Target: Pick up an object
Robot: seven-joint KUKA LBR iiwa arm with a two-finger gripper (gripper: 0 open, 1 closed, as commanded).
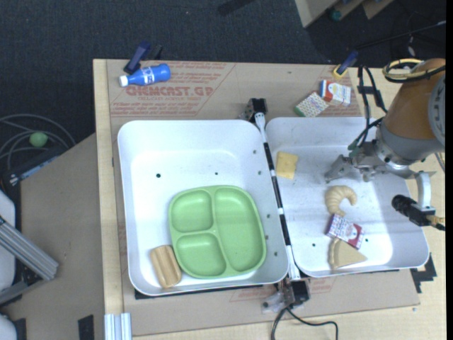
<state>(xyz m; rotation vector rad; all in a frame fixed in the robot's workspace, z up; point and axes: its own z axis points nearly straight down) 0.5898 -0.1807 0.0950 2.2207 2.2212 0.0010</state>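
Jaws apart with nothing between them, the gripper [352, 168] hangs low over the right bin [403, 257], far to the right of the green divided plate [216, 231] and just above the croissant [341, 197], not touching it.

Bench [106, 190] is a pale board with red printing across its far part, set on dark carpet [71, 13]. Well up and left of the green divided plate, on that printed stretch, lies a blue-and-white bottle [145, 75] on its side, a blue clip [138, 55] just beyond it. Up and right of the plate, past the bins' far rims, sit two small printed packets [324, 99]. Off the bench, far left of the plate, coiled cables [21, 147] and a small green ball [37, 139] lie on the floor.

Left bin [141, 154] holds the plate itself, lying flat toward the near side, and a tan ridged biscuit-like piece [165, 265] touching the plate's lower left edge.

In the right bin, all to the right of the plate: a pale yellow block [287, 165] nearest the dividing rim, the croissant further right, a red-and-white packet [345, 231] just below it, and a tan wedge [345, 255] touching that packet's near end — each one lying loose on the bin floor.
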